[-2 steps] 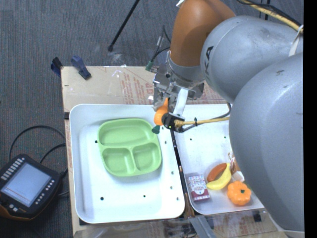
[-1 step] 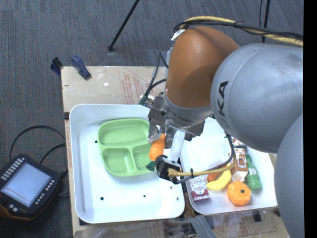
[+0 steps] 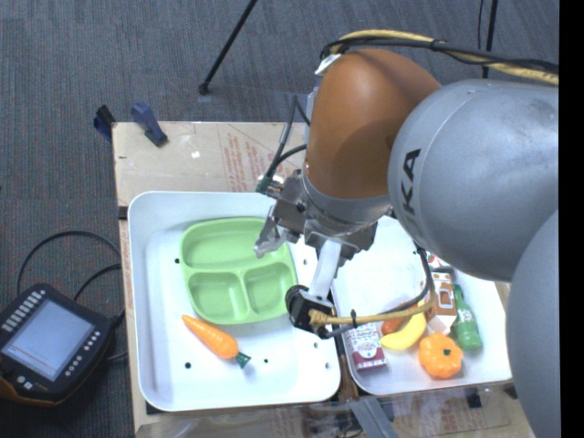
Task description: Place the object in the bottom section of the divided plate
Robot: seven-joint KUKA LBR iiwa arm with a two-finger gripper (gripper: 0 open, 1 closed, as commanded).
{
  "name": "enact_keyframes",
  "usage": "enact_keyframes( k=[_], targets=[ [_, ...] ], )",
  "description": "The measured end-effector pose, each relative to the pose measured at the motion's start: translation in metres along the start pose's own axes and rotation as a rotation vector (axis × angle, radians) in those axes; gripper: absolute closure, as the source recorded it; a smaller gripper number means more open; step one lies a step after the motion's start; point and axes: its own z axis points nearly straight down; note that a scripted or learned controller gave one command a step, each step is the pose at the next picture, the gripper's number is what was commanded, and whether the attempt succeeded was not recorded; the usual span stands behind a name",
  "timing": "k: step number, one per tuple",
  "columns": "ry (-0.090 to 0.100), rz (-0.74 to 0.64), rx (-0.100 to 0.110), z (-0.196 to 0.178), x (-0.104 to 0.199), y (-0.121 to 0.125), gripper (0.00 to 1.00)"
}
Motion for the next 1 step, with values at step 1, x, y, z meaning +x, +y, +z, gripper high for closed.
enact_keyframes(
  k=[1],
  targets=[
    [-0.001,-0.171,0.001,0.0083,0.0118,-0.0181,0.0]
  ],
)
